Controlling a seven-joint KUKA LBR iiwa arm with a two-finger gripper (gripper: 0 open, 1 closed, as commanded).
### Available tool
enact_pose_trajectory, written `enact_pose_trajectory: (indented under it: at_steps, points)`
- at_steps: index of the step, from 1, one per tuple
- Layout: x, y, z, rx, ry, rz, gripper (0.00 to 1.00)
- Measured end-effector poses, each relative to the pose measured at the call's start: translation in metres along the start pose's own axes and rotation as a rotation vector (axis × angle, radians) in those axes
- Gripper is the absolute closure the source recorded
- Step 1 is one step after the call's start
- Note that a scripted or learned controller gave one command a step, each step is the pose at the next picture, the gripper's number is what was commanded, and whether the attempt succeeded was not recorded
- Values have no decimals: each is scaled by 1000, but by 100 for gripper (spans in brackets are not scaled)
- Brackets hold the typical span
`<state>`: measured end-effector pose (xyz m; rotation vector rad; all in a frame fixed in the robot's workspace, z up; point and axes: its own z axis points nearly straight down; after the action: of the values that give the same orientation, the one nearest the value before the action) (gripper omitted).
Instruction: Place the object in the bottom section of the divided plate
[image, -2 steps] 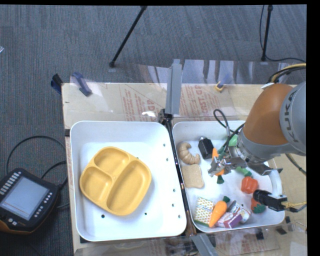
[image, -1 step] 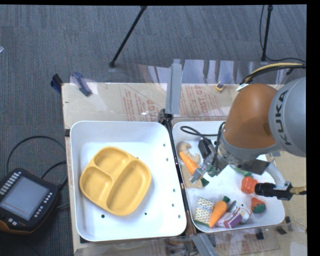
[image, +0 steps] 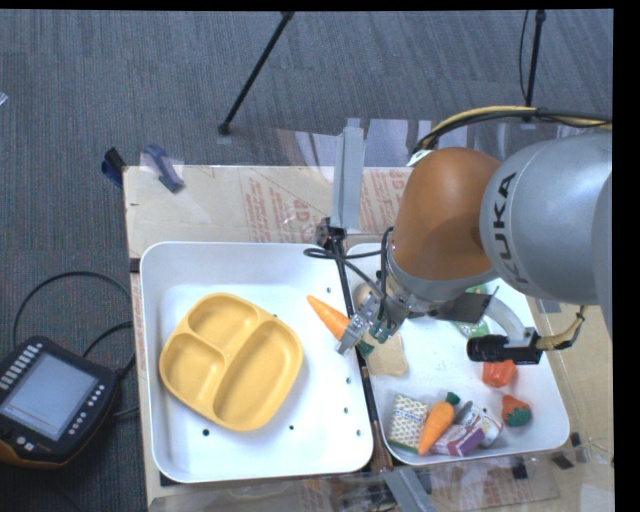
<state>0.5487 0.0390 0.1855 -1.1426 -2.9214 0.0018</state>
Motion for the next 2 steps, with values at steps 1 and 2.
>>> enact_pose_trajectory:
  at_steps: [1,2]
  points:
    - [21,43,-1,0,-1,-131,100]
    - [51,62,78,-3,-4,-359,100]
